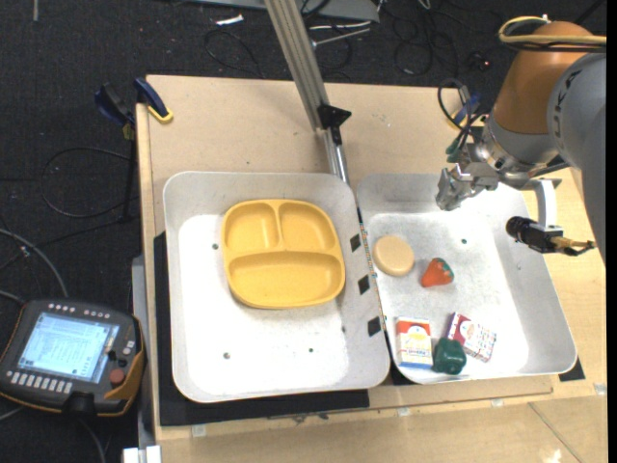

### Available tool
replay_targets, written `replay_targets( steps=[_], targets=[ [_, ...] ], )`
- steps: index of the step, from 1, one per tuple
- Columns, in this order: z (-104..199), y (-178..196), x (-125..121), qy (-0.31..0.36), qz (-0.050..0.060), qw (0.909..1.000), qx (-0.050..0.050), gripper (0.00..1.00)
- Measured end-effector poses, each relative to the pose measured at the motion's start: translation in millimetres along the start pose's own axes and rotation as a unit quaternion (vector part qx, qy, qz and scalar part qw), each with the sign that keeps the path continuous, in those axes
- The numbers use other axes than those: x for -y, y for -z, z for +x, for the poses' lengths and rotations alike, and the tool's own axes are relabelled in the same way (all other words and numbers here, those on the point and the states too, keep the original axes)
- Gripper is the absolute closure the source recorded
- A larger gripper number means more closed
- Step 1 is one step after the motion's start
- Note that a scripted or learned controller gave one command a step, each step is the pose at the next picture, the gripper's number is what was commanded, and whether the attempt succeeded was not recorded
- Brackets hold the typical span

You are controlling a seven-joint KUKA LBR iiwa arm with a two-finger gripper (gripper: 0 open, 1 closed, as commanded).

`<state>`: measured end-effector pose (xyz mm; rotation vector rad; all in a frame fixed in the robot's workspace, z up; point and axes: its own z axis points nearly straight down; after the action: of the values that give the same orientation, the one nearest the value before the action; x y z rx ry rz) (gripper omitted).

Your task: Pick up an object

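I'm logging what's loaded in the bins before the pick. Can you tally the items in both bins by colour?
Yellow: 1, the divided plastic plate in the left bin
Tan: 1, the round flat disc
Red: 1, the strawberry-shaped toy
Dark green: 1, the small rounded toy
White printed: 2, the small cartons
Total: 6

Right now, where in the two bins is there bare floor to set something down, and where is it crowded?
Left bin: bare floor below the yellow plate, toward the near wall, and a strip along its left wall. Right bin: bare floor between the gripper, the round biscuit and the strawberry, and along the right side. Crowded: the near corner, where two small boxes touch a green piece.
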<state>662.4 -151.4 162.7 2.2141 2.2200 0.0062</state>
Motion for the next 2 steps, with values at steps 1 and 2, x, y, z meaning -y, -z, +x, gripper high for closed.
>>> replay_targets(
  steps=[1, 2],
  targets=[
    [-1.5, 64.6, 0.1, 0.000, -0.001, 1.0000, 0.000, 1.00],
    [-1.6, 119.0, -1.9, 0.000, 0.000, 1.0000, 0.000, 1.00]
  ],
)
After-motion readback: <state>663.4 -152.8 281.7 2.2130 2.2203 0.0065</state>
